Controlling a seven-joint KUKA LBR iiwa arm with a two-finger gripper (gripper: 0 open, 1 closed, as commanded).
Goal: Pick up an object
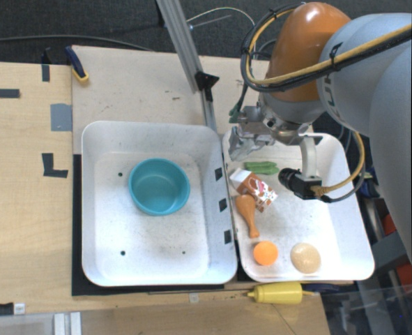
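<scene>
**Operator:** Where is the gripper, and what is it doing?

**Technician:** You will find the gripper (pixel 242 144) over the far left corner of the right bin (pixel 345 257), close to the divider between the bins. Whether its fingers are spread or pressed together cannot be told from this view; the wrist hides them. Nothing is visibly held.

**Operator:** Which object should I target?

**Technician:** The closest candidates are the green bean pod (pixel 262 167), just on the near side of the gripper, and the small printed packet (pixel 254 187) next to it. The chicken drumstick (pixel 247 213) lies touching the packet on its near side. In my judgement, take the pod: it lies apart from the others. Before descending, align the fingers across its short axis and keep clear of the bin wall, which sits close on the left. Avoid the packet and drumstick pair; a grasp there may catch both or push one aside.

**Operator:** What else do the containers hold?

**Technician:** In the right bin you also have an orange ball (pixel 265 253) and a beige egg-shaped item (pixel 305 257), side by side at the near edge and well apart from the gripper. The left bin (pixel 101 257) holds one teal bowl (pixel 159 186), upright, near its centre. A yellow bottle (pixel 279 294) lies on the bench outside the right bin's near rim.
</scene>
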